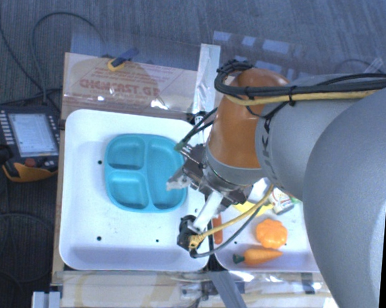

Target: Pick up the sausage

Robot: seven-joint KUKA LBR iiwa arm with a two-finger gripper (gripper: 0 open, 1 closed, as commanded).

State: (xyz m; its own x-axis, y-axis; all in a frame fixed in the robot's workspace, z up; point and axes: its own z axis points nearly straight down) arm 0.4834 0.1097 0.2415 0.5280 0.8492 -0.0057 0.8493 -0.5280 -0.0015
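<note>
Two shallow white bins are sitting side by side on the bench. The thing you are after, a short reddish-orange toy sausage point(218, 228), is lying in the bin on the view's right point(297, 265), close against that bin's left wall and running roughly front to back. You are seeing only a slim strip of it, because the robot's own hardware is crossing in front. The arm's two-finger gripper point(197, 177) is hanging over the divide between the bins, near the right edge of the blue three-compartment plastic plate point(134, 172) that is lying in the bin on the view's left point(81, 237). The orange-banded wrist is covering the gripper from above, so you cannot tell whether it is open or closed. To do this step well, you are probably wanting to carry the gripper toward the view's lower right until it is standing directly over the sausage. Then turn the grip across its narrow width and come straight down, minding the bin wall just beside it, which is leaving little room on that side. A round orange toy fruit point(271, 232) is sitting near the sausage on its right, and an orange toy carrot with a green top point(262, 256) is lying by the front rim, so a drifting descent is risking a nudge to either. A small white and green packet point(282, 203) is lying further back, well clear.
</note>
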